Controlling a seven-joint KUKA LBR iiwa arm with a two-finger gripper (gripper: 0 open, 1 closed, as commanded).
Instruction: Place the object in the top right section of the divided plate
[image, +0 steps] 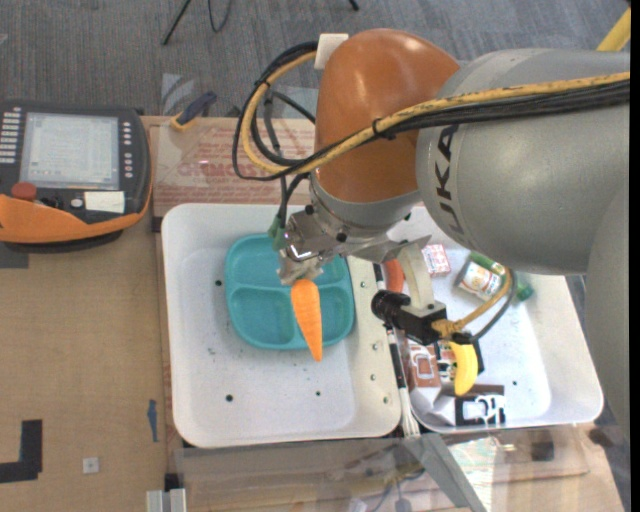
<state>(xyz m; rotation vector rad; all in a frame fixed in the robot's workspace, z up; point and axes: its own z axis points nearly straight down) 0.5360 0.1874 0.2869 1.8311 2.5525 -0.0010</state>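
Note:
A teal divided plate (262, 300) lies in the left white bin (195, 330). An orange carrot (307, 318) hangs over the plate's right side, with its thick end up between the fingers and its tip pointing to the plate's near right rim. My gripper (300, 268) is shut on the carrot's thick end, just above the plate's right half. The arm's big orange band and grey wrist hide the plate's far right corner.
The right bin (560, 390) holds a banana (465, 366), a small can (481, 277), a pink packet (437, 260), a red item (397, 275) and a printed card (480, 408). A teach pendant (70, 175) sits left of the bins.

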